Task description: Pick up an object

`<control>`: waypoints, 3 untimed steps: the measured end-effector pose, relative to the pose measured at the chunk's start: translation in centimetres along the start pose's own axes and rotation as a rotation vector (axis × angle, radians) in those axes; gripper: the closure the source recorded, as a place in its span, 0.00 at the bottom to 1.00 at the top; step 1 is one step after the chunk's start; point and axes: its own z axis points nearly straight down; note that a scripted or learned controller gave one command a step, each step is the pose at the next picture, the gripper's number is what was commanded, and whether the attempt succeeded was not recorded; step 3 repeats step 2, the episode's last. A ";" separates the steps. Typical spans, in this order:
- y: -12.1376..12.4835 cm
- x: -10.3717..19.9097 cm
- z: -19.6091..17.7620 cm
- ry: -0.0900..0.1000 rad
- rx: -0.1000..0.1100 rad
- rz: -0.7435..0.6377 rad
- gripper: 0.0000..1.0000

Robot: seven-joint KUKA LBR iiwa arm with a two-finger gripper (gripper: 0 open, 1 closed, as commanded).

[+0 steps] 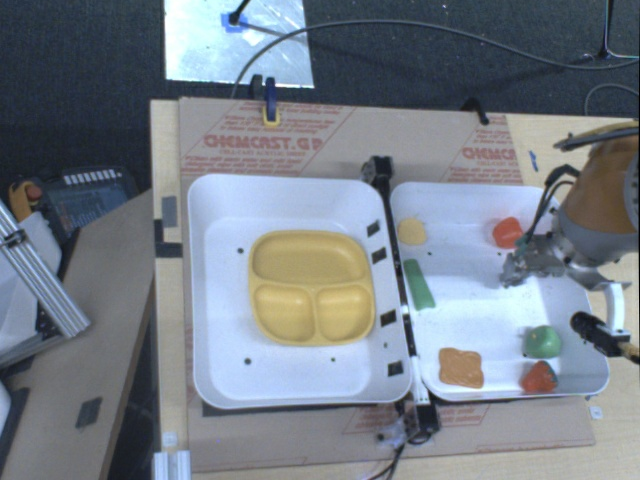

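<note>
Camera view
Left bin (215, 268): white and shallow; it holds one yellow divided tray (310, 286) with three compartments, lying flat near the middle.
Right bin (470, 278): white and shallow; it holds six small things spread around its floor.
Far side of right bin: a pale yellow round piece (411, 231) near the dividing edge, and an orange-red piece (507, 232) further right.
Dividing edge: a green stick-shaped piece (418, 284) lies along it, just inside the right bin.
Near side of right bin: an orange flat piece (461, 368) towards the left, a green round piece (543, 342) and a red piece (539, 377) close together at the right corner.
Claw (520, 265): low over the right bin's right half, just below the orange-red piece; nothing shows between its fingers, and I cannot tell whether they are apart or together.
Open room: the middle of the right bin's floor is bare white; the left bin has a bare margin all round the tray.
Desk (300, 133): carries both bins on a printed cardboard sheet (420, 138).
Around: black clips (381, 171) sit along the seam between the bins; a blue-and-yellow clamp (270, 101) grips the cardboard's far edge; cables (400, 30) run across the dark floor beyond.
</note>
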 end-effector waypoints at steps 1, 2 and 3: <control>0.3 -0.3 -6.4 -0.001 -0.002 -0.003 1.00; 0.6 -1.0 -12.7 -0.002 -0.004 -0.003 1.00; 0.6 -1.0 -12.7 -0.002 -0.004 -0.003 1.00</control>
